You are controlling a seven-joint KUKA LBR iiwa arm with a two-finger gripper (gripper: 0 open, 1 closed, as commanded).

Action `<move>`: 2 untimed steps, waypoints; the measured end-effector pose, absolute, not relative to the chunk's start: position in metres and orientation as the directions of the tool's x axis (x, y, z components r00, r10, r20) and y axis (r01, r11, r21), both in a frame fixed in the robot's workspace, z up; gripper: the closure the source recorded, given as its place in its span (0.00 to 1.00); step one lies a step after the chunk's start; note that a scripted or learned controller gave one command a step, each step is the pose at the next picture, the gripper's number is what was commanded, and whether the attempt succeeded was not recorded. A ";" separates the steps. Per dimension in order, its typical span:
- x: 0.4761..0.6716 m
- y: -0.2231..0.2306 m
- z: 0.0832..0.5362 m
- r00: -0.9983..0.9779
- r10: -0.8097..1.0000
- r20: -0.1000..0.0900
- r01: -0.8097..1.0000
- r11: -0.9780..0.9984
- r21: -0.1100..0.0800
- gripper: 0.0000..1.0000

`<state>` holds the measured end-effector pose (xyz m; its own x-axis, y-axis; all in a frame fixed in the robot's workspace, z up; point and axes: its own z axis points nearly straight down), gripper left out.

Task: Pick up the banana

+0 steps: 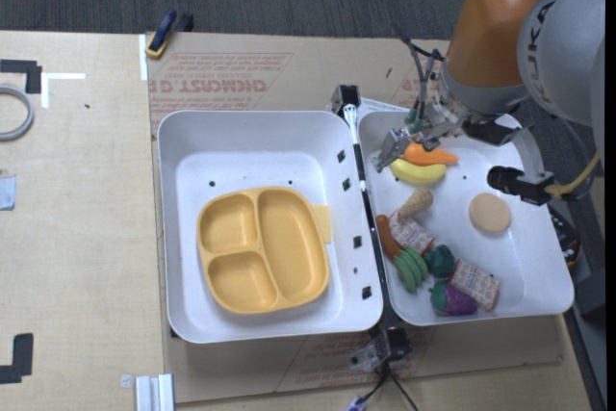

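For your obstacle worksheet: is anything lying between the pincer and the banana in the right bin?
Yes: an orange carrot lies along the top of the banana, touching it, directly beneath the pincer, so it partly blocks a grasp from above.

My hand looks like bare grey metal, dull rather than shiny. Just beside it the banana is smooth yellow plastic with a soft sheen. The bin beneath me is glossy white plastic; the divided plate well left is matt yellow plastic.
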<state>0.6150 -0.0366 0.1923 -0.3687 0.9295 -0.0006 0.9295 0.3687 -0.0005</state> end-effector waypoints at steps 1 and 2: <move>0.615 -0.037 0.192 -0.369 0.930 -0.001 0.930 0.369 -0.001 0.00; 0.615 -0.037 0.192 -0.369 0.930 -0.001 0.930 0.369 -0.001 0.00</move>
<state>0.6150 -0.0366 0.1923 -0.3687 0.9295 -0.0006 0.9295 0.3687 -0.0005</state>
